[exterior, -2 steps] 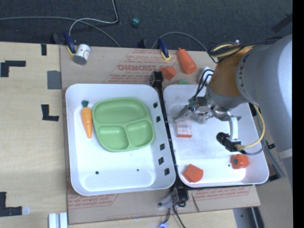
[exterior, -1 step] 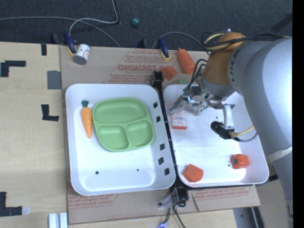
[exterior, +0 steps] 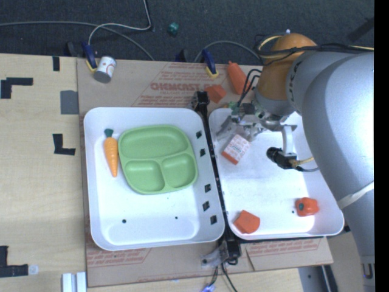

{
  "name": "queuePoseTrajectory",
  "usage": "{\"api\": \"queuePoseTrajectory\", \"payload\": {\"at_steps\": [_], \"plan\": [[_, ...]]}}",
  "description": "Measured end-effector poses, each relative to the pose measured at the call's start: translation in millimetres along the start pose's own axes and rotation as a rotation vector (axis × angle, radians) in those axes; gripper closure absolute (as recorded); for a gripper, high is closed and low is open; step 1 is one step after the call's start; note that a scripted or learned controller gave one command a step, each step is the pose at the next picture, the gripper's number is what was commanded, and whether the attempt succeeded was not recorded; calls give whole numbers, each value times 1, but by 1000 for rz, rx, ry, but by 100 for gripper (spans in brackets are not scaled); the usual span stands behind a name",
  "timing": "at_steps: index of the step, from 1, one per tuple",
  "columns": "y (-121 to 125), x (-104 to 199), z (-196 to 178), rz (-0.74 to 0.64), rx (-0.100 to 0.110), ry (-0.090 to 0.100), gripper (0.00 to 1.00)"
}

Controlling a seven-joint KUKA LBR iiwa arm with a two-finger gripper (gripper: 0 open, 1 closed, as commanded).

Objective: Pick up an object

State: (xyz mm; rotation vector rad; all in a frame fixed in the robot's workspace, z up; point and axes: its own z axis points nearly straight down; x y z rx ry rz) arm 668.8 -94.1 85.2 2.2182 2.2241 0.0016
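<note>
- I am reaching in from the right with my grey arm (exterior: 340, 114), and my gripper (exterior: 238, 125) is hanging over the upper left corner of the right white bin (exterior: 273, 181).
- A small white packet with an orange-red end (exterior: 235, 149) is lying tilted on that bin's floor, just below my gripper; whether I am touching it I cannot tell.
- I cannot tell my gripper's state: the metal parts there are blurring together.
- 2 more things are sitting in the right bin: an orange wedge-shaped block (exterior: 247, 222) near the front edge and a small red-orange tomato-like toy (exterior: 307, 207) near the right corner, both well apart from the packet.
- The left white bin (exterior: 146, 224) is holding a green 3-compartment plastic plate (exterior: 158, 158), with an orange toy carrot (exterior: 111, 152) just beside its left edge.
- An orange carrot-shaped piece (exterior: 236, 76) is lying on the cardboard behind the bins.
- My wrist and orange band (exterior: 281, 72) are covering the right bin's far right corner.
</note>
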Motion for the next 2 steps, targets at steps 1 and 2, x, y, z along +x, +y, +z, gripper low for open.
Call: {"api": "queuePoseTrajectory", "payload": {"at_steps": [1,2], "plan": [[-15,-5,-1,1,-1,-2,0],[-15,-4,-10,-1,0,-3,100]]}}
